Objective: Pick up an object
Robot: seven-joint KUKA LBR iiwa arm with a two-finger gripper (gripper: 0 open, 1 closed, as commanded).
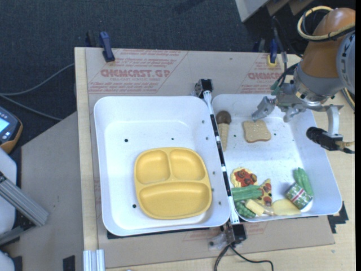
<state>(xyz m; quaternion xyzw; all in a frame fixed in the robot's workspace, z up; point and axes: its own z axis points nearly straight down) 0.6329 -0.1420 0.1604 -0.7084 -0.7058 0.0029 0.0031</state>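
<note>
While left bin (107, 123) holds tray (171, 182), toys possibly right

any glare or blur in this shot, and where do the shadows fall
Camera view: lighting is even, with no strong glare on the left bin; the yellow plate is sharp and casts a thin shadow along its lower edge; the gripper looks a little soft above the toast slice; the small toys at the right bin's near end are crisp.
</note>
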